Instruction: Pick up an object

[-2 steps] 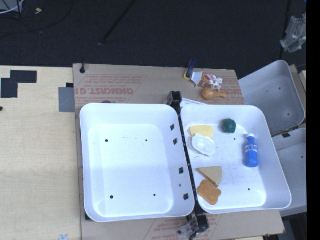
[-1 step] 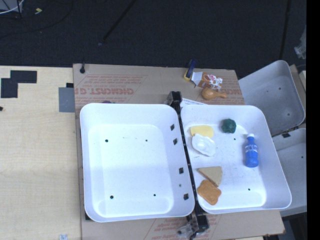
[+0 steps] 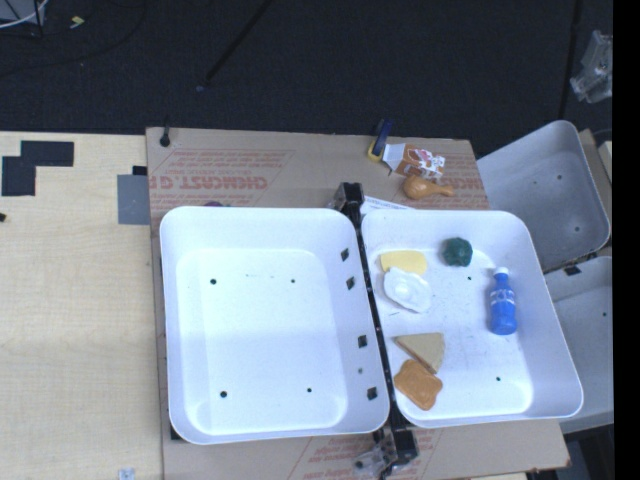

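Right bin point(image 3: 545, 393): blue bottle point(image 3: 501, 303), dark green ball point(image 3: 458, 251), yellow slice point(image 3: 404, 261), white lump point(image 3: 408, 290), tan wedge point(image 3: 423, 347), orange piece point(image 3: 418, 384).
Left bin point(image 3: 185, 368): bare white floor.

Far upper right, a small grey shape point(image 3: 591, 66) — arm or not, too blurred to tell.

The right bin point(image 3: 545, 388) holds a blue bottle point(image 3: 502, 303), a green ball point(image 3: 458, 251) and toy foods (yellow, white, tan, orange). The left bin point(image 3: 180, 368) adjoins it.
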Controlling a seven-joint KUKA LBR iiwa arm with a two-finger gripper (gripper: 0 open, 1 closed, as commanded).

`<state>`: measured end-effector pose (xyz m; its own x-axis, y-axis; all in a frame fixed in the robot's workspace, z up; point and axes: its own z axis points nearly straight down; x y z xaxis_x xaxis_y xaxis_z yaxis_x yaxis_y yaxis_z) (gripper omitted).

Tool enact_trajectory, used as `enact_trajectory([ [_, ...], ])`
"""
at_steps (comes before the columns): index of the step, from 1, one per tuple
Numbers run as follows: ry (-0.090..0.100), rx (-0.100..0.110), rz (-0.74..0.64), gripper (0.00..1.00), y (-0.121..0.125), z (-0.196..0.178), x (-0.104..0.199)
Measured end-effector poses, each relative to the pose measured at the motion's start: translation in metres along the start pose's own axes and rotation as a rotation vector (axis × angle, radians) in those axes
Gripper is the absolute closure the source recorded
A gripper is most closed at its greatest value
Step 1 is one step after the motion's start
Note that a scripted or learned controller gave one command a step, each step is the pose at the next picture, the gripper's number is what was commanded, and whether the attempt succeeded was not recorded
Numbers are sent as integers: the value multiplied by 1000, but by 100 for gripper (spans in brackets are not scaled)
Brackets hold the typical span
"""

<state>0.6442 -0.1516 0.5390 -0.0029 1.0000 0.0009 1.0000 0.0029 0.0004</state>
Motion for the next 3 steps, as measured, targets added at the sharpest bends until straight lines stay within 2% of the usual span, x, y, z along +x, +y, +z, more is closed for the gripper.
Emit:
enact_trajectory([
  [1,-2,3,6,100,0,2,-50],
  [2,-1,2,3,100,0,2,-61],
  [3,0,2,-2,100,0,2,-59],
])
